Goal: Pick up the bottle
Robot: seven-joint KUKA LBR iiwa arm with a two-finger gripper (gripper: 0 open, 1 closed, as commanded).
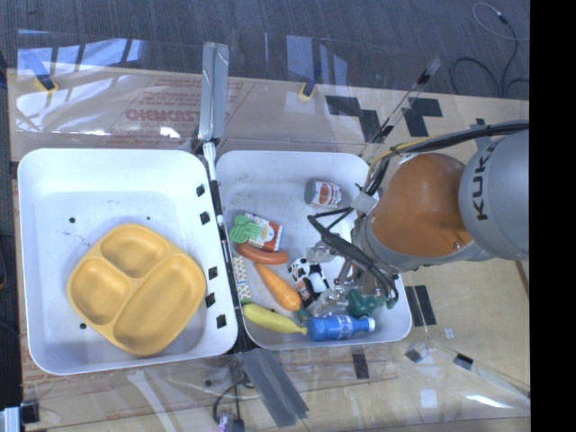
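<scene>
Camera view: The bottle (340, 328) is blue with a white cap, lying on its side at the lower edge of the right bin (270, 165), cap toward frame right, beside a banana (273, 319). The claw (353, 288) hangs just above it; its opening cannot be determined. A yellow tray (135, 286) occupies the left bin (54, 178).

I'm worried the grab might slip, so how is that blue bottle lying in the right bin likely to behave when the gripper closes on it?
The blue bottle lies on its side, so it may roll if nudged. It looks like smooth plastic, probably light and somewhat slippery. The banana touches one end and the bin wall is close, which could crowd the fingers.
</scene>
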